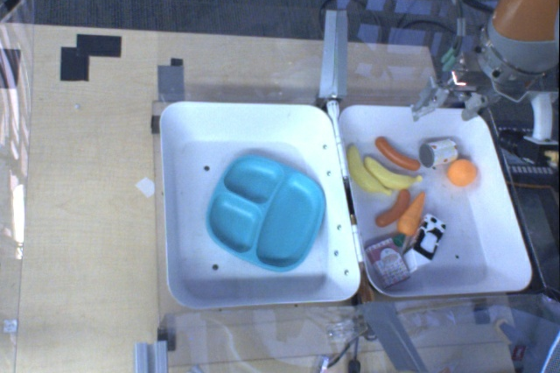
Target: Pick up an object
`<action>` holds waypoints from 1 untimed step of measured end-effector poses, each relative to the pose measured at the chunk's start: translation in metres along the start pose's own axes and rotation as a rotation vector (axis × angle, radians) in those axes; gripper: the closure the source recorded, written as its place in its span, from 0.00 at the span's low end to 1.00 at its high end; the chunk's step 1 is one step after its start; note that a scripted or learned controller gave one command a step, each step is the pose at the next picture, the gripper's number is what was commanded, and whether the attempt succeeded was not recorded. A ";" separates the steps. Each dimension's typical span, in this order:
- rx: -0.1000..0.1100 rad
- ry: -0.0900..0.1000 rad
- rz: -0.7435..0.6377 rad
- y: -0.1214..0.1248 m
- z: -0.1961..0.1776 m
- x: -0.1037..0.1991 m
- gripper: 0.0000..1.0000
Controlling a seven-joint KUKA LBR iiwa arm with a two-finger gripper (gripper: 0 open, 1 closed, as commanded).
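Pale wood covers the counter point(96, 214), which carries two shallow white bins side by side, with dark carpet beyond its far edge. Up at the far right corner, the pincer point(448, 102) hangs over the back rim of the right bin point(503, 227), its two fingers spread apart with nothing between them. It sits well above the objects and touches none of them.

Nearest to it, just below, lie a small grey can point(437, 152) on its side and an orange ball point(461, 173). A little further left are a sausage point(397, 154) and a yellow banana point(374, 173); toward the near side lie a second sausage point(393, 208) touching a carrot point(411, 214), then a black-and-white piece point(428, 235) and a printed packet point(386, 262) at the front left corner. In the left bin point(179, 187), well apart from the arm, rests a blue divided plate point(267, 211).

As for progress, I judge the task barely begun: no object is grasped or lifted, and every candidate lies on the bin floor. Choosing one, descending, closing and lifting all remain.
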State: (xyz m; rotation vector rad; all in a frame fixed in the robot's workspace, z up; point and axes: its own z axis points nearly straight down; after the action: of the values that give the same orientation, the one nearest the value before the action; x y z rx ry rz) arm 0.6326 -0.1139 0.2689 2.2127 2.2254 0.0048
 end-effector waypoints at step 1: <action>-0.004 -0.002 0.028 -0.003 -0.132 -0.049 0.00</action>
State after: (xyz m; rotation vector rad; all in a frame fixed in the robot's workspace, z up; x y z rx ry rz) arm 0.6291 -0.1629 0.4011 2.2405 2.1906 0.0069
